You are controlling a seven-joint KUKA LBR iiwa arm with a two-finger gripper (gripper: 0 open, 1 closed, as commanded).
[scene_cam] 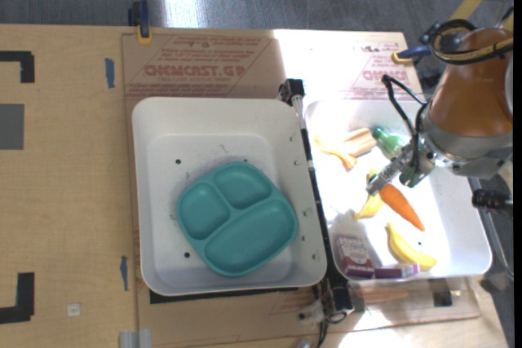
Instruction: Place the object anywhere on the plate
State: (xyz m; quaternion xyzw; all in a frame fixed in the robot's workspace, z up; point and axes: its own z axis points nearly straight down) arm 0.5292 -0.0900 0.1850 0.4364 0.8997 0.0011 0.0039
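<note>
A teal plate with three compartments lies in the left white bin, nothing on it. My gripper hangs low over the right bin, just above the top end of an orange carrot and a small yellow piece. Nothing shows held in the gripper. A yellow banana lies toward the front of that bin. The gripper is well to the right of the plate, across the wall between the bins.
The right bin also holds a green object, a tan and yellow piece at the back, and a pink and white packet at the front. The arm's orange band overhangs the bin's right side.
</note>
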